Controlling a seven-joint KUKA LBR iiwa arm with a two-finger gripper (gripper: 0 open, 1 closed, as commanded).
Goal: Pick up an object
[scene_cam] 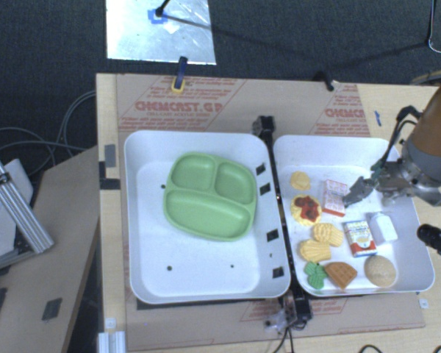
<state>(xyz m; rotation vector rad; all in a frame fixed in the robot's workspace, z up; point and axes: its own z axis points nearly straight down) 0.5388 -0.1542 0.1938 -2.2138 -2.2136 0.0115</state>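
The right bin holds several toy foods. Among them are a red and white packet, a red and yellow piece, a yellow waffle, a small printed carton, a white block and a beige bun. My gripper reaches in from the right and hangs over the bin's middle, just right of the red and white packet. Nothing shows in its grasp.
The left bin holds a green divided plate. Along the right bin's front lie a green broccoli piece, a brown wedge and a yellow piece. A small yellow round sits near the divider.
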